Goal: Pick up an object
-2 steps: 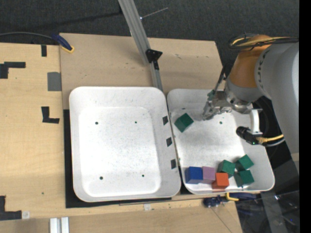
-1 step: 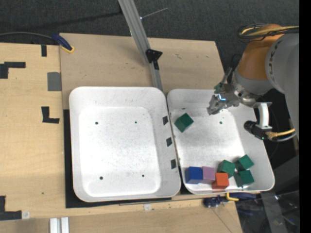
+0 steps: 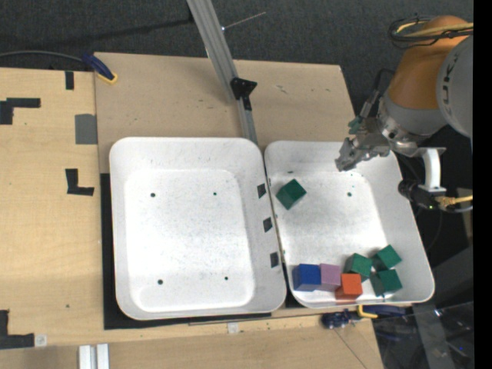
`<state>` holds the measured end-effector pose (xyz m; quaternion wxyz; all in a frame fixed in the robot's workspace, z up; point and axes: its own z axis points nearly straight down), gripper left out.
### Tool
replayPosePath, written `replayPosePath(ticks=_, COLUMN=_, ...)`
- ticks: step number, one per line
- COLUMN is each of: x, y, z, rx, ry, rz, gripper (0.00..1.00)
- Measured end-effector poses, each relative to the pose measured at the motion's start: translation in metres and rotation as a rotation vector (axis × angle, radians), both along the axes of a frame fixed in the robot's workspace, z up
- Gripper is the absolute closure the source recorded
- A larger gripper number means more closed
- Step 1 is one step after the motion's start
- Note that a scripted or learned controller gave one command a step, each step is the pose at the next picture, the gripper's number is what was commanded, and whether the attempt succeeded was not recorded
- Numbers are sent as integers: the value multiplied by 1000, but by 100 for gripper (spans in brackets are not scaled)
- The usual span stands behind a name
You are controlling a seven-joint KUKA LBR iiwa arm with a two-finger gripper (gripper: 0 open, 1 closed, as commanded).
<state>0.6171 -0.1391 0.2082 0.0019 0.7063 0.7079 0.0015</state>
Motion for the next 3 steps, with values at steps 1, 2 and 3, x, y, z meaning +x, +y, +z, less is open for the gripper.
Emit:
replayPosePath(ticks=1, x=1, y=0, z=43, rx=0, ry=0, rz=0, gripper=100)
replayPosePath(ticks=2, x=-18, y=50, z=50, rx=2, ry=5, rz=3, gripper=100)
replayPosePath(ticks=3, x=-33, y=93, z=36, rx=2, ry=8, rz=3, gripper=100)
